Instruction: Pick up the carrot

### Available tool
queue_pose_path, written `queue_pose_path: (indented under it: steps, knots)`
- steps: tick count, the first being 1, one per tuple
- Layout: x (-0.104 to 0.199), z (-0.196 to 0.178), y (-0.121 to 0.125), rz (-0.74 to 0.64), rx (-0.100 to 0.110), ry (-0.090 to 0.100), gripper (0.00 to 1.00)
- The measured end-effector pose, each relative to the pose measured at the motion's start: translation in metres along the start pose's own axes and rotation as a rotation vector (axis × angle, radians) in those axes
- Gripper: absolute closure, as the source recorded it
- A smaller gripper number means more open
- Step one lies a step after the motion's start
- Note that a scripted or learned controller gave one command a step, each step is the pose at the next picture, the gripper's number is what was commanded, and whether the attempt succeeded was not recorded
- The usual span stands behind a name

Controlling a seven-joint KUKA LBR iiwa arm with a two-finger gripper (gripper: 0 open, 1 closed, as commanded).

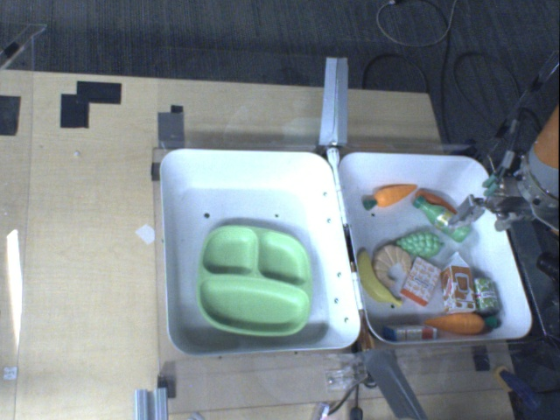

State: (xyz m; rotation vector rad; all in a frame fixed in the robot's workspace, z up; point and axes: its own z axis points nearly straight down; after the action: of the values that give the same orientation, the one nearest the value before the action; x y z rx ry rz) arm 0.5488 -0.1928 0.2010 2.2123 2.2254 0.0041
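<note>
1. Carrot (393,195): lies at 11 o'clock in the right bin (516,261), beside a bottle (440,216).
2. Gripper (481,208): at 2 o'clock over that bin; finger state cannot be told.
3. Green tray (255,278): left bin (179,234).

Arm (544,151): grey metal, with an orange band above the wrist
Pincer (479,206): grey, angular metal, small teal marks
Cables: thin, dark, alongside the wrist

A pale wooden worktop (79,261) bearing black markers (87,101) sits against dark grey carpet (219,16) strewn with cables (420,20).
</note>
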Motion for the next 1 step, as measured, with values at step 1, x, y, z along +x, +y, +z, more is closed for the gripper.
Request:
queue_pose_path:
  steps: [1]
  knots:
    - [0.0379, 0.0817, 0.0635, -0.058, -0.027, -0.008, 0.00]
